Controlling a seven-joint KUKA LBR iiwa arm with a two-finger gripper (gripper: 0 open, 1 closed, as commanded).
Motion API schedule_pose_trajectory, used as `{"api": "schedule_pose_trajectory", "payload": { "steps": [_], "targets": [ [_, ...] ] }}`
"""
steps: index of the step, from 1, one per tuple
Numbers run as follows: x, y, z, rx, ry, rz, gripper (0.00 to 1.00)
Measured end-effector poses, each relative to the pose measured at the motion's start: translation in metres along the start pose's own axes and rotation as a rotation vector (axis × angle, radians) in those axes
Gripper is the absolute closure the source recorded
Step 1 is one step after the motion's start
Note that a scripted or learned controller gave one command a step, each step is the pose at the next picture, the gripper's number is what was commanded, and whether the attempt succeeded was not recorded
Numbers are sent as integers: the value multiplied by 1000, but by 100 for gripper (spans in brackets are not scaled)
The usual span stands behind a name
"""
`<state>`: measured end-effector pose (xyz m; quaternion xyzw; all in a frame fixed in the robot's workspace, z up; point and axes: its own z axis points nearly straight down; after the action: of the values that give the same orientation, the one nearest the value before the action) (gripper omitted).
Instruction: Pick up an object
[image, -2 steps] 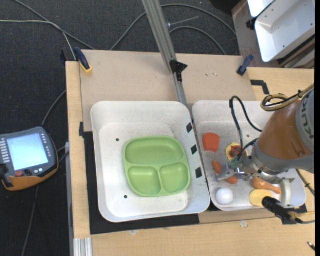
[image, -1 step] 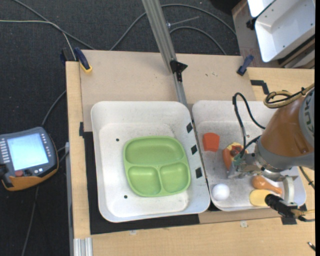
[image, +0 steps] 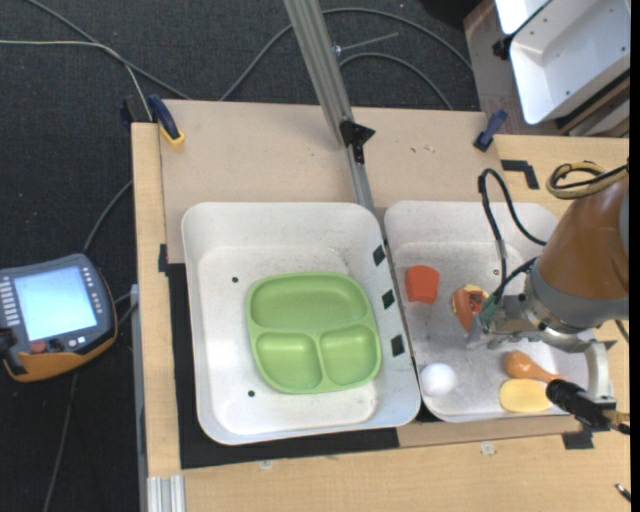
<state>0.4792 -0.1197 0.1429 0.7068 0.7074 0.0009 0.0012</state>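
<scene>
Arm enters from 3 o'clock, orange band over the shallow white right bin (image: 440, 222) | gripper (image: 487, 322) lowered beside the orange-and-yellow toy object (image: 467, 303), at its 4 o'clock | finger state: cannot tell | orange cup-shaped block (image: 422, 283) at the toy's 9 o'clock, apart

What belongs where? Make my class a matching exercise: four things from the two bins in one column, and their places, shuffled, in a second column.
Things:
1. green divided plate
2. orange cup
3. white ball
4. yellow spoon-shaped toy

Places:
A. right bin, near its front left corner
B. left bin, around the middle
C. right bin, by the front rim under the arm
D. right bin, near the left wall, farther back than the ball

Pairs: 1-B, 2-D, 3-A, 4-C
</scene>
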Motion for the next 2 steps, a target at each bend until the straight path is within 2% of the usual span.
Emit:
{"api": "schedule_pose_trajectory", "payload": {
  "steps": [2],
  "targets": [
    [-3, 4, -95, -4, -1, -1, 100]
  ]
}}
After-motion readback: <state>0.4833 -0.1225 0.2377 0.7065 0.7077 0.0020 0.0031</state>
